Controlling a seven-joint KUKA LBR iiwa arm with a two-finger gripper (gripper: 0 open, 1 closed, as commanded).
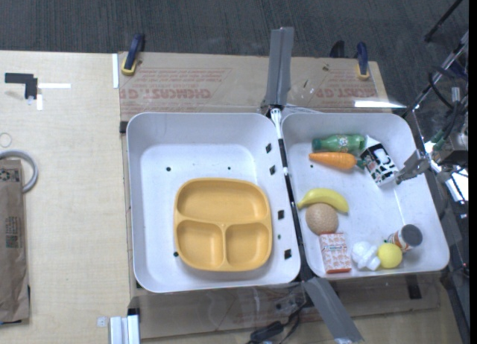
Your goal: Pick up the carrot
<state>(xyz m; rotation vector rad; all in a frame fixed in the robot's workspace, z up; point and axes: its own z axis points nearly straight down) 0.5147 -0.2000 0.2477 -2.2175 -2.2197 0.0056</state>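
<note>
While the tool (414, 169) sits at the right bin's (440, 223) right wall (grip state unreadable), the carrot (333, 160) lies leftward, lengthwise left-right, beside the green bottle (339, 143).

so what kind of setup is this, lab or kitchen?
Most likely a robot lab bench, not a kitchen: two white bins clamped over cardboard, toy food such as a carrot and banana, and a bare yellow divided plate.
</note>
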